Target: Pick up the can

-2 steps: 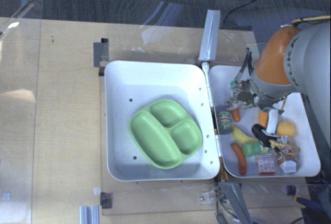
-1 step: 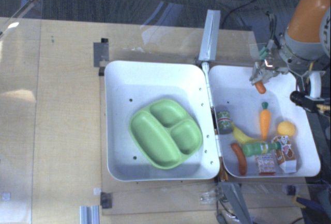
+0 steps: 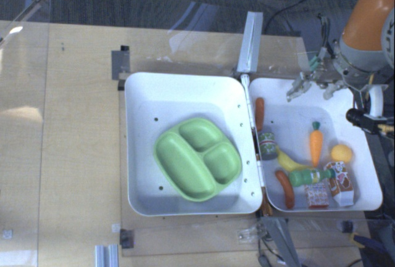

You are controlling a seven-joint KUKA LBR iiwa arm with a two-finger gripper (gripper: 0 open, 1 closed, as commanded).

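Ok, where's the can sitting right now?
The can is in the right bin, against its left wall, just below a sausage and touching the banana's upper end. The gripper hovers over that bin's top edge.

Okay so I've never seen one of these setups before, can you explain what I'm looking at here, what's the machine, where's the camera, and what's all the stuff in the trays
This is one camera fixed above a wooden bench, looking down at a slant. The grey and orange shape at the right is a robot arm; the metal claw at its end is the gripper, hovering over the far edge of the right bin with nothing between its fingers. That bin holds toy food: a small can by the left wall, two sausages, a banana, a carrot, a lemon, a green bottle and small cartons. The left bin holds a green divided plate. The arm is meant to pick up the can.
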